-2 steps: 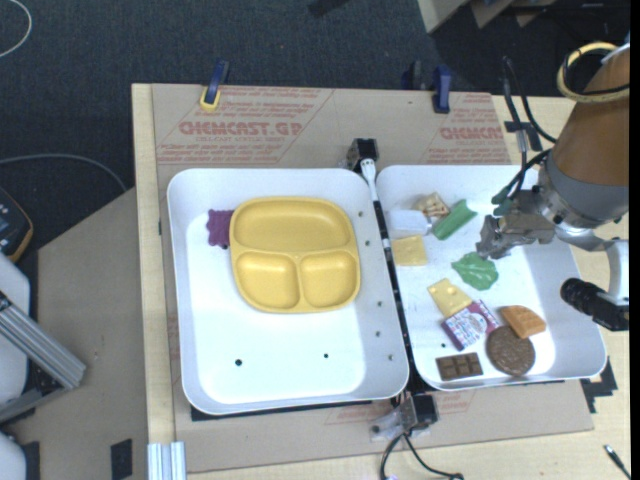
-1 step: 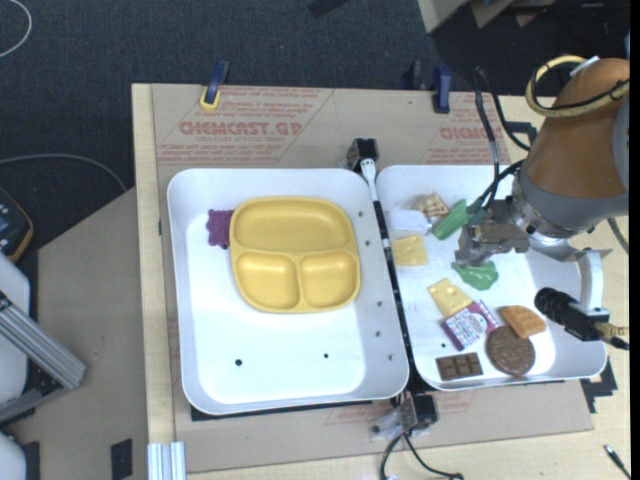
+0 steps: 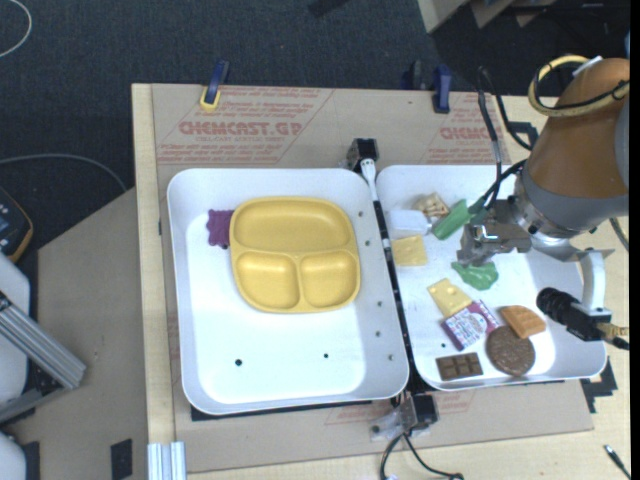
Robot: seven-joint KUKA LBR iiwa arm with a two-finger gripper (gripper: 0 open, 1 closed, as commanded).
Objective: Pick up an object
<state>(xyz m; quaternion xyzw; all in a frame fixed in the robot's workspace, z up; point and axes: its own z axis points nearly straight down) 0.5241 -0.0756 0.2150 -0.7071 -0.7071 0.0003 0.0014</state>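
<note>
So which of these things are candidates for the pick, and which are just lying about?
Candidates, right bin:
green pieces under the gripper
yellow wedge
pale yellow square
purple packet
brown round
chocolate bar
tan piece

Lying about, left bin:
yellow divided tray
purple piece beside it

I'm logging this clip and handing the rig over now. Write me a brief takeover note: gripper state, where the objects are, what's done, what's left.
Gripper: low over the right bin, right above a green item; grip state unclear, no hold confirmed.
Right bin: green piece, yellow wedge, pale square, purple packet, chocolate bar, brown round cookie, bread piece.
Left bin: yellow divided plate, purple item at its left edge.
Done: arm positioned over objects.
Left: secure one object and lift it.
</note>
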